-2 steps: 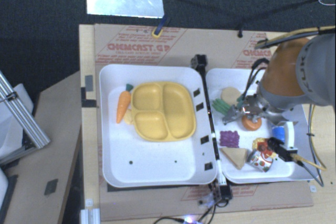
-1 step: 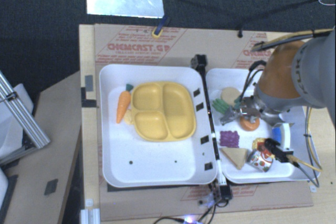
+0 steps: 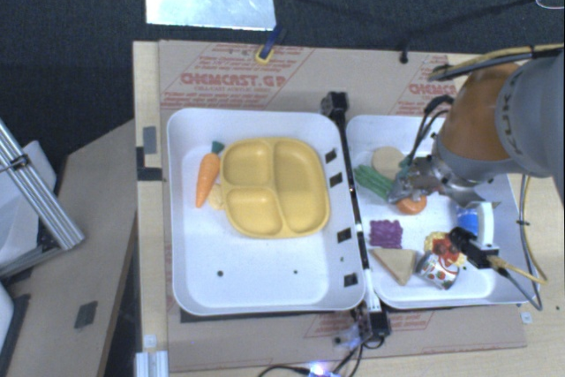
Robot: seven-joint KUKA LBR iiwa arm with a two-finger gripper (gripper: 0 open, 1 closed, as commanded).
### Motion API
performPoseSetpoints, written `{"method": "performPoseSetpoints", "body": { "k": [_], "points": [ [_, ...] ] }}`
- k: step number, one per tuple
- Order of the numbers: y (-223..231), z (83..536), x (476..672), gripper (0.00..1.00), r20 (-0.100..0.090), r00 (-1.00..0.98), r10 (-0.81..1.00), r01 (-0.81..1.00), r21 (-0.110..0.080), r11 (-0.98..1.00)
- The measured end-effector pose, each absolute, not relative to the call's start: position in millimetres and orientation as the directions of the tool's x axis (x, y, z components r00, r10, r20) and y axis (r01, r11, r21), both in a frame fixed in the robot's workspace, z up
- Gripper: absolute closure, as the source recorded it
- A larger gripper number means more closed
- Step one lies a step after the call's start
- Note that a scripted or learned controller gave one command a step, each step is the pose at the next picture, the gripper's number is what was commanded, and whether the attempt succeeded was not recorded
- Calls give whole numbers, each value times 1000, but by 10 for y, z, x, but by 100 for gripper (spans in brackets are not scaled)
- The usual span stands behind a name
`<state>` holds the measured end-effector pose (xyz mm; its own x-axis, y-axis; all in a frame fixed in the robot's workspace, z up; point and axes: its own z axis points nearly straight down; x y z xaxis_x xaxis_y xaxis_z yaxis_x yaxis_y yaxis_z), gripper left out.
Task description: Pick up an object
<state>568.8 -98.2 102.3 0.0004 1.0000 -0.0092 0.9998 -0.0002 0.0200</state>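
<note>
Gripper (image 3: 408, 190) low in right bin (image 3: 503, 291), jaws state unclear, over orange object (image 3: 413, 205). Green item (image 3: 372, 182) and beige round piece (image 3: 387, 161) just beside: risk of nudging neighbours, grasp slipping off.

Left bin (image 3: 190, 278): divided plate (image 3: 269, 187); carrot (image 3: 206, 178) just left of it.
Right bin (image 3: 494, 287): small items; gripper (image 3: 408, 190) above.
</note>
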Motion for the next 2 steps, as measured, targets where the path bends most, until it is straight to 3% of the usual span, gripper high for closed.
{"method": "performPoseSetpoints", "body": {
  "k": [1,2],
  "points": [
    [-952,1504,5615,100,0,-3,1000,1000,4,3],
    [-990,2136,5658,100,-1,-4,1000,1000,7,4]
  ]
}}
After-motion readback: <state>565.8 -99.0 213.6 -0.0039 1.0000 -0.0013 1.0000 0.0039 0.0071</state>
